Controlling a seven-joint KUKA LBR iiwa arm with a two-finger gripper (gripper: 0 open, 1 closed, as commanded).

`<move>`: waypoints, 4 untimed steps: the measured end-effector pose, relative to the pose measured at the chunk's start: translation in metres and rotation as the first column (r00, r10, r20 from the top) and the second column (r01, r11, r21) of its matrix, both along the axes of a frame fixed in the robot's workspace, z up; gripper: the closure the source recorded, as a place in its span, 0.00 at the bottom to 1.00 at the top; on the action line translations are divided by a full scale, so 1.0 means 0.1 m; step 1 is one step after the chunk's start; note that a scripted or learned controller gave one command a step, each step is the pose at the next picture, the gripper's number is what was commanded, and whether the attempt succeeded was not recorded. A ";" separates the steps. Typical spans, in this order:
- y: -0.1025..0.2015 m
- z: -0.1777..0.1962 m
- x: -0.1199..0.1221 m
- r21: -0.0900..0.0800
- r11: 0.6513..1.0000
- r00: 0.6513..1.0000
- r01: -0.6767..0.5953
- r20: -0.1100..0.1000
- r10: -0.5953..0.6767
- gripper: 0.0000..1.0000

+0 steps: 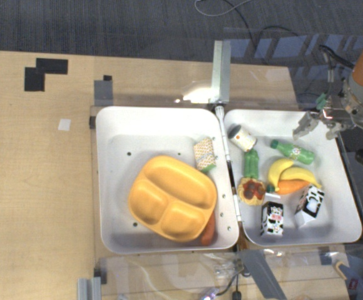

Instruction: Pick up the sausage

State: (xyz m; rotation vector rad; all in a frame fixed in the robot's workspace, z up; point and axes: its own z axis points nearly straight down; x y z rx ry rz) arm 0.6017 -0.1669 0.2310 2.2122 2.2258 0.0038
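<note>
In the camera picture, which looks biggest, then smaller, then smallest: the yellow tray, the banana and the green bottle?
Biggest to smallest as they look from the camera:
1. Yellow tray, by far the biggest.
2. Banana.
3. Green bottle, a bit smaller than the banana, though an orange thing covers part of the banana, so those two are close.

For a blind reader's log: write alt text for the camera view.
The tool hangs open over the right bin, far from the sausage, which peeks from under a yellow plate in the left bin.
</note>
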 end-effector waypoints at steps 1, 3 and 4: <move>0.01 0.12 0.02 0.000 1.000 1.000 -0.006 0.006 0.006 1.00; -0.01 2.06 0.10 -0.003 0.991 0.991 -0.131 0.005 0.131 1.00; 0.00 2.19 0.12 -0.008 0.990 0.990 -0.138 0.013 0.138 1.00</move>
